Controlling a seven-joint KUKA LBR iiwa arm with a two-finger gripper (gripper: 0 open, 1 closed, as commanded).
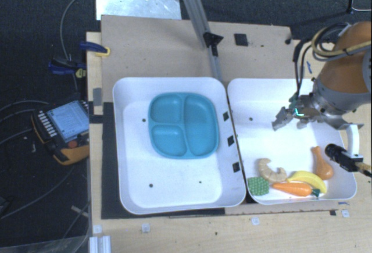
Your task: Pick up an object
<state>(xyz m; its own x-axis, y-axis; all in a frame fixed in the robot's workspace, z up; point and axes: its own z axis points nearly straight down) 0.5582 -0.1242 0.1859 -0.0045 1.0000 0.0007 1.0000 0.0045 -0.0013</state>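
Carrot (292,189) lying lengthwise left-right, tool (283,120) well above

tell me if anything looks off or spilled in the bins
Nothing looks spilled or broken. The toy foods, a banana, carrot, tan piece, green piece and orange-brown piece, are bunched in the right bin's near corner. The blue plate lies flat in the left bin. The gripper hangs apart from the foods.

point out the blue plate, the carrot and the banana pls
blue plate (183,125), camera view, on the ridge where its compartments meet, left bin.
carrot (292,189), camera view, middle of the orange body, right bin's near edge.
banana (307,178), camera view, on the yellow curve just above the carrot.
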